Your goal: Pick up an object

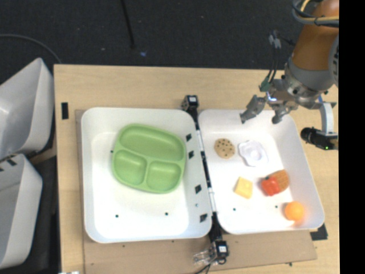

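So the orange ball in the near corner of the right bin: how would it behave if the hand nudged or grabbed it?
The orange ball looks round and smooth, so a nudge would probably roll it, likely against the right bin wall beside it. Its curved surface may slip out of a two-finger pinch unless centred. The hand hovers at the bin's far edge, fingers spread and nothing between them.

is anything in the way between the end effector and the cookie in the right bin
Nothing visible blocks it. The end effector hangs over the right bin's far edge, fingers spread, with bare white floor between it and the cookie. The small white cup sits beside the cookie, apart.
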Robot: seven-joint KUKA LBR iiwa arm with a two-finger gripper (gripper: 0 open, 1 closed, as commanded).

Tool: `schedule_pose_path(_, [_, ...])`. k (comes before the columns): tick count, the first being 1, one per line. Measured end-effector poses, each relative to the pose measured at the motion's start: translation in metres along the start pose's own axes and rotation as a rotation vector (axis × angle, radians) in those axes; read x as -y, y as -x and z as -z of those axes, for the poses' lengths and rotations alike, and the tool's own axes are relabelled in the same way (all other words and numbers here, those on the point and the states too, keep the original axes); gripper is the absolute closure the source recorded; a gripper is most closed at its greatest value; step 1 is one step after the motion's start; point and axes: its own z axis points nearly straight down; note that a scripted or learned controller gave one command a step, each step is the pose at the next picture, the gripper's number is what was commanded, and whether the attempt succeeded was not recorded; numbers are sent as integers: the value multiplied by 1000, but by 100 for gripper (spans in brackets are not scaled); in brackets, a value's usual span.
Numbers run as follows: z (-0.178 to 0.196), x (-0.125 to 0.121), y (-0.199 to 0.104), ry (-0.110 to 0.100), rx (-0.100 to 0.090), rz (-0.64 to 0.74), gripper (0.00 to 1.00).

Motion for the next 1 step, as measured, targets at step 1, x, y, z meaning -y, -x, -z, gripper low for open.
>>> schedule_pose_path(1, [8,-2,0,14,1,2,0])
